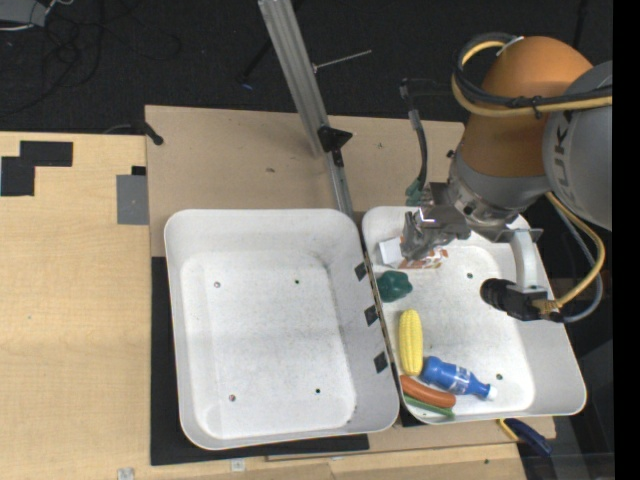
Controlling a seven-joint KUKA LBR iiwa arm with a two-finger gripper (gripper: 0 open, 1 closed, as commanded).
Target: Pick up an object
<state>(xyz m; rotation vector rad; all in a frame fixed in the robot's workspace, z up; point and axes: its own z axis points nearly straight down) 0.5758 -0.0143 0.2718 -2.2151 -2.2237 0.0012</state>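
Camera view, looking down at a slant on the bench. Two white bins side by side: left bin point(190, 268) wide and shallow, right bin point(560, 378) holding all the loose items.

Arm point(520, 118) enters from the right, orange band above the wrist, reaching down into the far end of the right bin. Gripper point(418, 236) sits low over the bin's back left corner. Cannot tell whether it is spread or closed; the wrist body and dark fittings mask it.

Directly under and just beside the gripper: a small white-and-red packet point(425, 259), partly covered by the tool. Contact cannot be confirmed.

Other items in the right bin, all along its left wall toward the near end:
- dark green lump point(394, 286), just below the packet
- yellow corn cob point(410, 340), lying lengthwise
- blue bottle with white cap point(455, 378), lying on its side, near the corn's lower end
- red-orange hot dog point(428, 392) at the near corner, touching a pale green plate edge point(432, 413)

Black clips point(370, 313) line the seam between bins. A slanted aluminium rail point(300, 78) rises behind the bins. A black hose fitting point(510, 298) hangs off the arm over the bin's right part.
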